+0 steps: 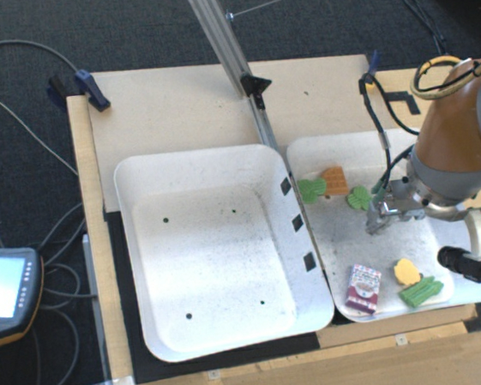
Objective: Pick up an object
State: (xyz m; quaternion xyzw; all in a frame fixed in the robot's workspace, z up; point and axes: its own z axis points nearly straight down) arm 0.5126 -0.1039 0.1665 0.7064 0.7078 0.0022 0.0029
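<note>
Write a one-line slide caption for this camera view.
Gripper hovers over the right bin near a green piece; orange block lies beyond.

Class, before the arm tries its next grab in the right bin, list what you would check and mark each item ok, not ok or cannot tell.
1. Objects within the right bin: orange block, two green pieces, packet, yellow piece, green toy: ok.
2. End effector over the right bin: ok.
3. End effector carrying nothing: cannot tell.
4. Nearest target, the green piece beside the end effector, apart from the orange block: ok.
5. Yellow piece and green toy separated for a clean grab: not ok, they touch.
</note>
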